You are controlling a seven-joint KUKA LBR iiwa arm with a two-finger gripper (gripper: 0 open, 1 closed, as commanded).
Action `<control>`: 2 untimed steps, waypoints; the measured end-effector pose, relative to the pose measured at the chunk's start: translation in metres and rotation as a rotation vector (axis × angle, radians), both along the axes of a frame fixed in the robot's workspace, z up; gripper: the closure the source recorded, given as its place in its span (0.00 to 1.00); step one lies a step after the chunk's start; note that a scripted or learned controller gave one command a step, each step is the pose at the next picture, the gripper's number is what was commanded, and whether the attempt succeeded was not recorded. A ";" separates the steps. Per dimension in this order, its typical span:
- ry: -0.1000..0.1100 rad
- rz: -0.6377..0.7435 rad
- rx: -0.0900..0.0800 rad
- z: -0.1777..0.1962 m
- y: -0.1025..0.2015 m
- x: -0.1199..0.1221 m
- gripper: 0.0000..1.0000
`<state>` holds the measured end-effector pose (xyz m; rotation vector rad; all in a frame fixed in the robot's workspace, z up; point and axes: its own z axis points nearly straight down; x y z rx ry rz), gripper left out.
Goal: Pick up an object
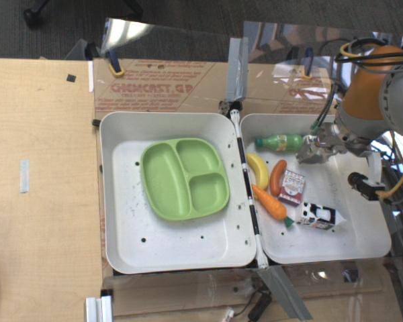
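Note:
The right bin [363,243] holds a green bottle [279,141], a yellow banana [258,170], a red sausage [277,176], an orange carrot [271,204], a small pink-and-white carton [292,186] and a black-and-white milk carton [316,215]. My gripper [311,151] hangs low over the bin's far part, just right of the bottle's cap end and above the pink carton. Nothing shows between its tips. The arm's grey wrist and orange band rise behind it to the right.
The left bin [121,240] carries a green three-compartment plate [185,178]. A metal divider [242,180] separates the bins. Cardboard sheets and clear panels stand behind them, with cables at the right edge. A wooden benchtop [40,180] stretches to the left.

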<state>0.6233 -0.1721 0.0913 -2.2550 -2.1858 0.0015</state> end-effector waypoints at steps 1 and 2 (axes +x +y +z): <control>0.035 -0.001 -0.002 -0.005 0.013 0.026 1.00; 0.001 -0.011 -0.001 0.129 0.084 -0.012 1.00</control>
